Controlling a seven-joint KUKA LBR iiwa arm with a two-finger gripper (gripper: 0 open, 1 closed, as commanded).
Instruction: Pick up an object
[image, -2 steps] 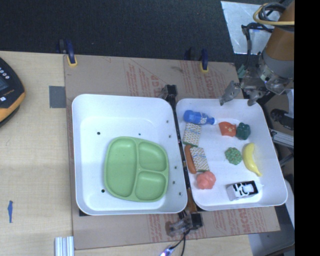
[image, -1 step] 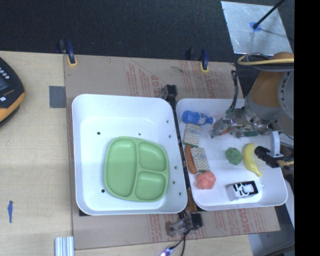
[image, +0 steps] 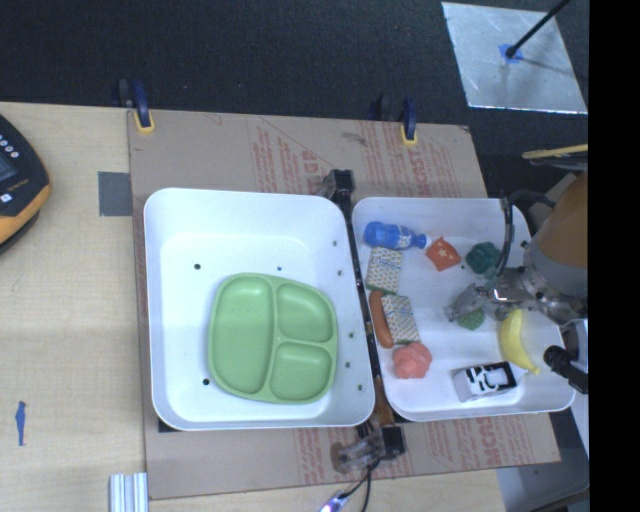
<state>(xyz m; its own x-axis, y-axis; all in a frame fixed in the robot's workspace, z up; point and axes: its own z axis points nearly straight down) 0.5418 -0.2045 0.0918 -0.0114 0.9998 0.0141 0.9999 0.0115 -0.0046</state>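
So the worktop (image: 70, 330) is carrying two shallow white bins side by side on a brown cardboard sheet (image: 300, 150). The left bin (image: 180, 230) is holding just a light green divided plate (image: 272, 339), three compartments, lying flat a bit toward the near side.

The right bin (image: 440, 400) is where all the clutter is sitting. Along its left wall: a blue bottle (image: 392, 237) lying on its side at the far end, then two patterned packets (image: 384, 268) (image: 401, 318), with a long reddish sausage-looking thing (image: 381, 319) lying beside them. A pink lumpy item (image: 411, 360) is resting just below those. Further right there's a small orange piece (image: 442, 254), a dark green round thing (image: 483, 258), a yellow banana (image: 516, 340) and a black-and-white box (image: 485, 379) near the front wall.

The gripper (image: 470, 303) is coming in from the right and hanging low over the right bin, right at a small greenish-grey object (image: 468, 318). Its jaws are too murky to read, so I can't tell how open they are or whether they're actually gripping anything.
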